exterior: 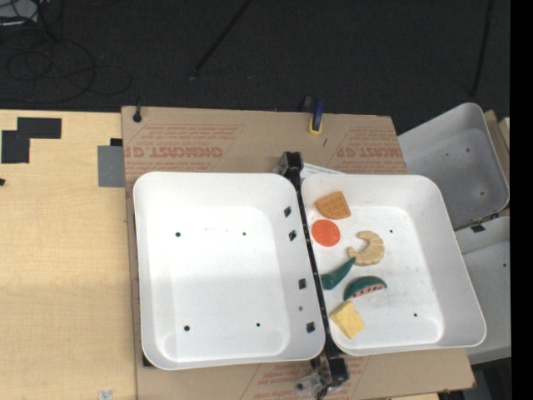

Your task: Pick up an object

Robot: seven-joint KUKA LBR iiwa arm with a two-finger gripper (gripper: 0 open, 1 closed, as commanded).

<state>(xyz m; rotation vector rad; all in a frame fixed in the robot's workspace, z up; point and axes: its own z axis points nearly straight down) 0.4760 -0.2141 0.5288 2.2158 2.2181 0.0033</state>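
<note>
Toys (350, 257) lie clustered in the right bin (433, 307), along its left side.

Even overhead light is falling on the two shallow white plastic bins (216, 340), which are reading bright but not blown out. A soft grey shadow is lying across the left bin's lower floor. The dark carpeted floor (250, 40) behind is looking dim. Focus is holding slightly soft throughout.

The pose of the arm and the state of its gripper cannot be told here.
</note>
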